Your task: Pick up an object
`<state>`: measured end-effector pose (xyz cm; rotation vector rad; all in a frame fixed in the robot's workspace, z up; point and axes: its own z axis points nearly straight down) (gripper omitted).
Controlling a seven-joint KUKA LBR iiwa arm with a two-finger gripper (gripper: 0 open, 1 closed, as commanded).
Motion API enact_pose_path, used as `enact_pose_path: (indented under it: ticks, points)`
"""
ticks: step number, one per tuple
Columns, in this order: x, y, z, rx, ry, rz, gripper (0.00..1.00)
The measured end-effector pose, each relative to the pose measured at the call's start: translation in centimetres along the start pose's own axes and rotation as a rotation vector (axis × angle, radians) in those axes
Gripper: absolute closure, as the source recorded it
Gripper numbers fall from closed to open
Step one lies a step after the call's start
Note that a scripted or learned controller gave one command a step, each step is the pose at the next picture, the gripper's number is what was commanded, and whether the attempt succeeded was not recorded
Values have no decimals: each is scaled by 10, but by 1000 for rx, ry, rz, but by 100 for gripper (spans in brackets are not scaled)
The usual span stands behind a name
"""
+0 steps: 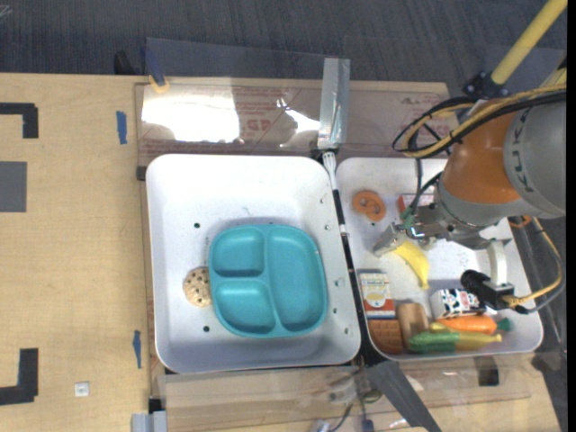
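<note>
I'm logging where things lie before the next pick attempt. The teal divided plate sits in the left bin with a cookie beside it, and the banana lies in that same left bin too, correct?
Not quite. The camera view shows the banana in the right bin, just below the claw. The teal divided plate does sit in the left bin, with the cookie beside it.

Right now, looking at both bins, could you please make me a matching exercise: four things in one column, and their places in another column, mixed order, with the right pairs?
Things:
1. teal divided plate
2. cookie
3. banana
4. carrot

Places:
A. right bin, just below the hand
B. left bin, against the plate's left edge
C. middle of the left bin
D. right bin, near its bottom right corner

Pairs: 1-C, 2-B, 3-A, 4-D
</note>
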<state>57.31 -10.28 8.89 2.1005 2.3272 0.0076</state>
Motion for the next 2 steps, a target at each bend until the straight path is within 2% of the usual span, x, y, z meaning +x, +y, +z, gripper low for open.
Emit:
enact_pose_path:
  ticks: [1, 2]
  points:
    - [0, 1, -11, -3, -1, 1, 100]
    - [67, 50, -99, 0, 3, 131, 100]
